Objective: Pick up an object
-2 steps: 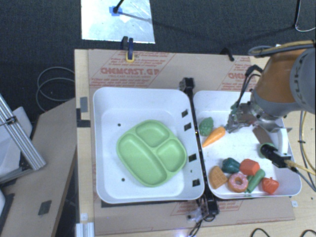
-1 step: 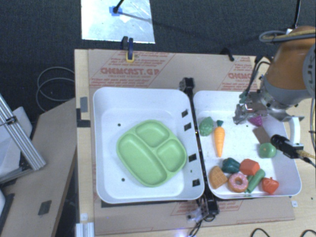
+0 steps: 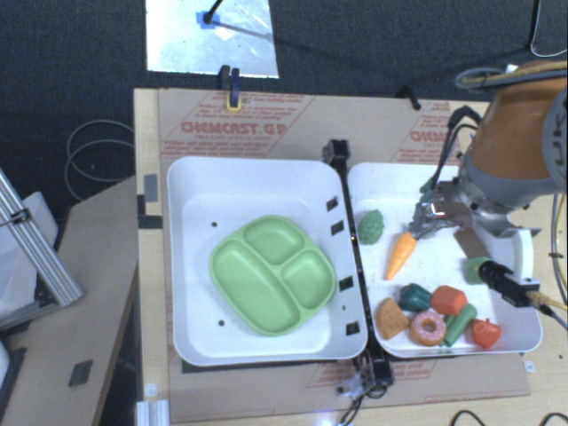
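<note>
Gripper (image 3: 424, 220) low over right bin (image 3: 390, 185), fingers slightly apart, nothing between them; tips just beside top of orange carrot (image 3: 400, 255). Carrot lies tilted on bin floor, green broccoli-like piece (image 3: 370, 226) near its left. Donut (image 3: 429, 327), red pepper (image 3: 448, 299), tomato (image 3: 485, 333) clustered at bin's near edge. Left bin (image 3: 195, 185) holds green divided plate (image 3: 272, 274)

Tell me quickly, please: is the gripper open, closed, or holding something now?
Gripper: cannot be told; it hangs just above the top of the carrot, in the right bin.
</note>
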You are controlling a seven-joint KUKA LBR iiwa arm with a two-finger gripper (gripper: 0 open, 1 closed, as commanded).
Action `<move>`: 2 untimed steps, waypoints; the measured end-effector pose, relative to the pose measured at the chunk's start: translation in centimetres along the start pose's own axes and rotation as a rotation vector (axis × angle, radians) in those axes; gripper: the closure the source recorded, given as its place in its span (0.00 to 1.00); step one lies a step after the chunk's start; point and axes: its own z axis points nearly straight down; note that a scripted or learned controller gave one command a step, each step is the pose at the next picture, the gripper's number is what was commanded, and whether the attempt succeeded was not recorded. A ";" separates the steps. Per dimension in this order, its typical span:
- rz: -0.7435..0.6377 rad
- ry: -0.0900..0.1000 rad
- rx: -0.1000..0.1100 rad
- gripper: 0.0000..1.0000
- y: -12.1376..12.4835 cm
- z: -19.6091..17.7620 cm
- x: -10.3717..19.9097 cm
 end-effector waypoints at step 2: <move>0.002 -0.001 -0.002 1.00 0.3 -0.1 -0.2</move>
